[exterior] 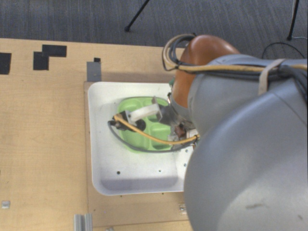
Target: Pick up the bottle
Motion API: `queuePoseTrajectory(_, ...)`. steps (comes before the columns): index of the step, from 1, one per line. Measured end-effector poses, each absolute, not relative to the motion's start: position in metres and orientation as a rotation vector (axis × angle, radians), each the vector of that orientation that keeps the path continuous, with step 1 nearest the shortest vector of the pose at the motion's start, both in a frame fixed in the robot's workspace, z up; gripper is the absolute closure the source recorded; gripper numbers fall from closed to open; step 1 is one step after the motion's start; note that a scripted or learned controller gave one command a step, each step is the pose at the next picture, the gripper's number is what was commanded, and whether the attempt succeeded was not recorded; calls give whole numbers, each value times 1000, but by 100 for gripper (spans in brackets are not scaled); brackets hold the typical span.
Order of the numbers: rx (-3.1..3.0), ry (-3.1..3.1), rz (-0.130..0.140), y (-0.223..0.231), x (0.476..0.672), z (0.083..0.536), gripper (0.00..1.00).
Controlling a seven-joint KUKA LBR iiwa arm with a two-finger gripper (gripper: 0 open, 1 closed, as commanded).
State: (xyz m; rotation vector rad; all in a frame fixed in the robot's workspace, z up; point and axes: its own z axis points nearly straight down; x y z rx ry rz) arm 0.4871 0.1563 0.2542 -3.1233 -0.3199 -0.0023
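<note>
The green plastic bottle (155,129), as it is taken to be, is seen lying flat near the middle of the white bin (96,129), partly covered by the gripper (167,119), which hangs close over it. Whether the gripper is open or closed cannot be told. The bottle is judged light, hollow and smooth, somewhat slippery, and likely to give if squeezed hard; it is best taken across its narrower width. The bin's right side is hidden by the grey arm (250,153).
</note>
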Motion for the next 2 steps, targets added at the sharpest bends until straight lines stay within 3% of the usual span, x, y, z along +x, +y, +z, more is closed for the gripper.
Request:
queuePoseTrajectory(1, -3114, -413, -6, 119, 503, 340, 100)
queuePoseTrajectory(2, -3103, -491, -9, 128, 487, 467, 100)
